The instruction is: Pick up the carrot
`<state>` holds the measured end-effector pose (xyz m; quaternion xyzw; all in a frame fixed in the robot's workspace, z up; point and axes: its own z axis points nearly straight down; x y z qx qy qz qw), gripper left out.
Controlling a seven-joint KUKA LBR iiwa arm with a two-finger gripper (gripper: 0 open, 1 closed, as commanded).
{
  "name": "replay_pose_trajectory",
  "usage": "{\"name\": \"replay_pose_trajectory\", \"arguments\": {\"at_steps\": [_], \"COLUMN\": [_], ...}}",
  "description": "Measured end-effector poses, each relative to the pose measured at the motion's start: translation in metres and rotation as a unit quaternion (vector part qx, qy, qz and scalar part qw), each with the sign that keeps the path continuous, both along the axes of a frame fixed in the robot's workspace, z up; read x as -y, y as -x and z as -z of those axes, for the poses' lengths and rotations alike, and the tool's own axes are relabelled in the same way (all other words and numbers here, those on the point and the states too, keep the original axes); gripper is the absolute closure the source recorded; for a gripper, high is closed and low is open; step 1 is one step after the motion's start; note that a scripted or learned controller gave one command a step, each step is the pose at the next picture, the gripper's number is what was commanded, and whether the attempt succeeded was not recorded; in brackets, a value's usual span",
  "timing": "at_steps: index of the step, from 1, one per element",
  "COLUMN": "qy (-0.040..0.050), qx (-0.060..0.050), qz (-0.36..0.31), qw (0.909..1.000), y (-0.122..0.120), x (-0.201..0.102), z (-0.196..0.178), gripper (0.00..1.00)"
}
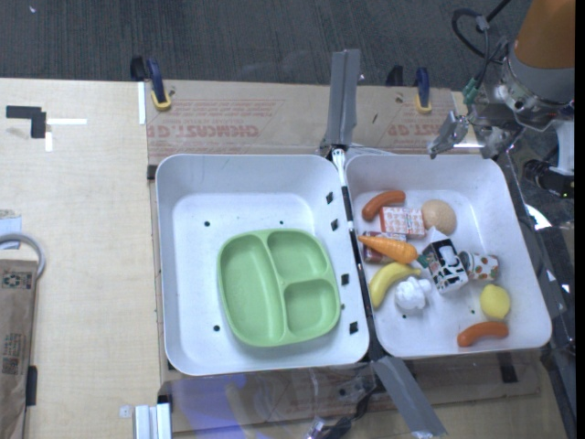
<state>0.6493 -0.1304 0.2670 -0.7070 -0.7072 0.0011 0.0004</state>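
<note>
Down front, a sausage point(482, 334) sits in the right bin point(521, 236). Carrot point(388, 244) lies near that bin's left wall, touching the banana point(390, 280). Gripper point(450, 135) hangs over the bin's far rim, well apart from the carrot; fingers look spread, gripping nothing.

We see a pale wooden bench point(82, 245) carrying two shallow white bins side by side. The left bin point(183, 245) and the right bin point(512, 236) touch along their inner edges, where a grey divider bar point(344, 90) runs back between them. Behind the bins lies a printed cardboard sheet point(238, 117), held by two blue and yellow clamps point(157, 85). At the left edge we see a brown paper bag point(16, 327).
</note>
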Motion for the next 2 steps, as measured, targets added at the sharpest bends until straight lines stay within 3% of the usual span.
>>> {"name": "replay_pose_trajectory", "arguments": {"at_steps": [1,2], "qy": [-0.0004,-0.0005], "qx": [-0.001,0.001], "qz": [-0.038,-0.085], "qw": [0.9993,0.9964], "y": [0.067,0.071], "x": [-0.041,-0.035], "z": [0.065,0.164], "gripper": [0.0,0.0]}}
